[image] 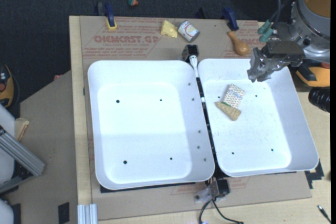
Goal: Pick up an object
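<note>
In the right bin lie two small objects side by side: a patterned packet with pale blue and yellow print, and a tan wedge-shaped piece touching its lower left. My gripper hangs over the bin's upper right part, up and to the right of the packet, with nothing seen between its fingers. The view does not let me tell how the jaws stand.
The left bin sits next to the right one. Behind the bins on the board lie a yellow piece, a small box and a brown pear-shaped toy. Blue clamps hold the board's far edge.
</note>
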Controlling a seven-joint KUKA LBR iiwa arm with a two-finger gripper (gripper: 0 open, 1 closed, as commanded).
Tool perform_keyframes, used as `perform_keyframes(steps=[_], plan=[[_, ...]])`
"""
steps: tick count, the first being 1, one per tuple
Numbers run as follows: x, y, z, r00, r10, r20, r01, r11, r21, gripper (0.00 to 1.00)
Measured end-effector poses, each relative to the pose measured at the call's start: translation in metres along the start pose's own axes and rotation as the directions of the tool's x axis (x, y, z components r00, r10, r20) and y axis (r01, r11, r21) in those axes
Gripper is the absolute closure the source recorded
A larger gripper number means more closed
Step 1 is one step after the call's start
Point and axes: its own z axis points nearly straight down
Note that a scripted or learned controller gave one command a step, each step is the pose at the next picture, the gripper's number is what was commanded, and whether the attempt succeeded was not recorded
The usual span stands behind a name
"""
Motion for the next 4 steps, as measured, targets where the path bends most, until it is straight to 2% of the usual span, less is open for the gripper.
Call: perform_keyframes(steps=[1, 2, 3, 4], plan=[[-0.137, -0.002, -0.080, 1.000, 0.023, 0.007, -0.023, 1.000, -0.021, 1.00], [-0.053, 0.000, 0.092, 1.000, 0.004, -0.001, -0.004, 1.000, 0.008, 1.00], [-0.003, 0.021, -0.046, 1.000, 0.004, -0.001, -0.004, 1.000, -0.029, 1.00], [0.061, 0.031, 0.049, 1.000, 0.004, 0.002, -0.004, 1.000, 0.000, 1.00]])
